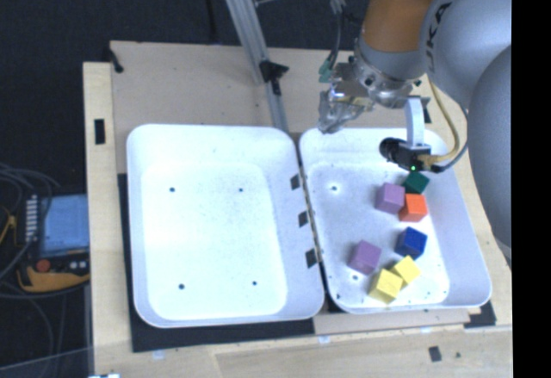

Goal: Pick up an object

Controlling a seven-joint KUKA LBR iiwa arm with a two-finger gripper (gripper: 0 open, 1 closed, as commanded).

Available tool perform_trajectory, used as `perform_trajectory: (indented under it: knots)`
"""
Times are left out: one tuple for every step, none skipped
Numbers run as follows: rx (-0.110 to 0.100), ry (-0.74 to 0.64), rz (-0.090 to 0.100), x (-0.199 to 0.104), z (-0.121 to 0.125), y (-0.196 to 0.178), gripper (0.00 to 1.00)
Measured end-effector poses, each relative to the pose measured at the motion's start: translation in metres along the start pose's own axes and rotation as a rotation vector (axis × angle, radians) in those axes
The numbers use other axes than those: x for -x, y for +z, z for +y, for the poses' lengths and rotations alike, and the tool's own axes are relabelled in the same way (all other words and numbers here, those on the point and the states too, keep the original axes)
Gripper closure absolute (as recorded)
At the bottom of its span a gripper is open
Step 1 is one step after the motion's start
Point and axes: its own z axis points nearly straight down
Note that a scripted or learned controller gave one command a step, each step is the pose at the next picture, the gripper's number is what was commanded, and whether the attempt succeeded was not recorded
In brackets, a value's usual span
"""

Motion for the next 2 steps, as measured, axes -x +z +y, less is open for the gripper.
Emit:
perform_trajectory:
  knots:
    - [-0.003,0.000,0.001,-0.044,0.003,0.017,1.00]
    - [0.001,-0.001,0.001,-0.093,0.006,0.016,1.00]
